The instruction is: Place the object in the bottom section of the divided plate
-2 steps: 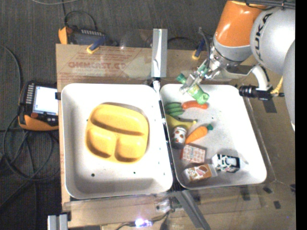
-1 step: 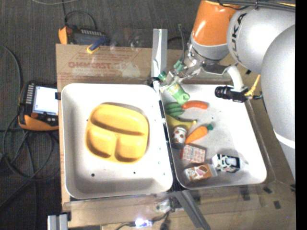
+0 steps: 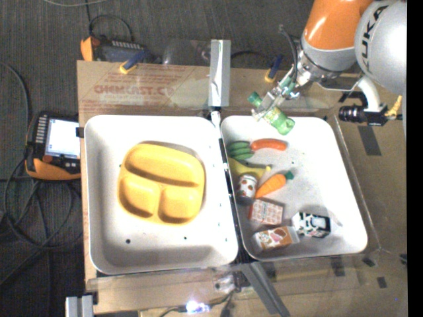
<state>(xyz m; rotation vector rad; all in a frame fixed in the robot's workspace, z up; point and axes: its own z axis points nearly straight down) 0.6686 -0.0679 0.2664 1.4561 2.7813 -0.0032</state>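
Gripping a green bottle (image 3: 275, 119) above the right bin's (image 3: 344, 170) 12 o'clock rim, the gripper (image 3: 280, 100) keeps it clear for transfer to the yellow plate (image 3: 161, 182).

Just below the tool (image 3: 271, 109), in the right bin (image 3: 344, 177), lie a red sausage (image 3: 269, 144) and green pods (image 3: 239, 149). Farther below it sit a banana (image 3: 246, 170), a small can (image 3: 246, 187) and a carrot (image 3: 273, 184). Farthest down are two printed cartons (image 3: 266, 211) and a cow-patterned carton (image 3: 310, 224). Far to the tool's left, beyond the left bin (image 3: 99, 243), rests an orange handset (image 3: 54, 144).
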